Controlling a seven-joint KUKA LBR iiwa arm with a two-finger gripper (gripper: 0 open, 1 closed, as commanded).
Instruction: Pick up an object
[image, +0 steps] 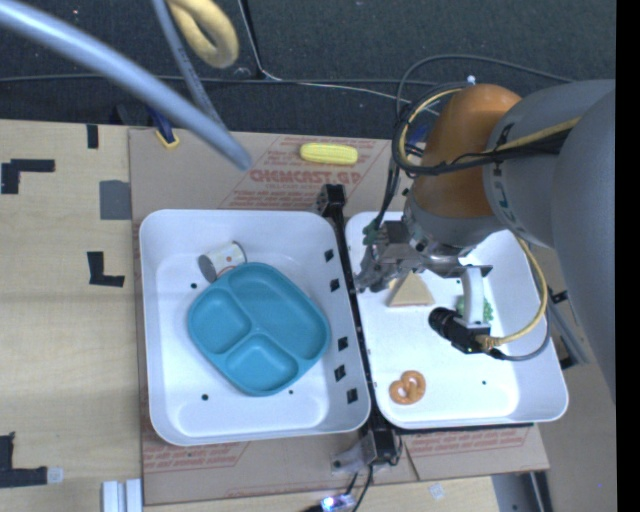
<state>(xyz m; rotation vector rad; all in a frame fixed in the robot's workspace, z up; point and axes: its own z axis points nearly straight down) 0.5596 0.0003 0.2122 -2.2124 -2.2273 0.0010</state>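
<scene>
**Gripper low at the inner edge of the right bin**

We see two white bins side by side on the bench. In the left bin lies a blue divided plate, with a small white cup lying on its side just beside it at about 11 o'clock.

In the right bin we find a pretzel near the front, at about 6 o'clock of the bin's middle, and a pale tan wedge toward 10 o'clock.

The arm comes in from 3 o'clock, and its gripper sits low at the bin's inner wall, just beside the wedge at that piece's 9 o'clock. We cannot tell how the gripper is set, and we see nothing in it.

Outside the bins, a yellow banana-like piece rests on the cardboard at 12 o'clock.
</scene>
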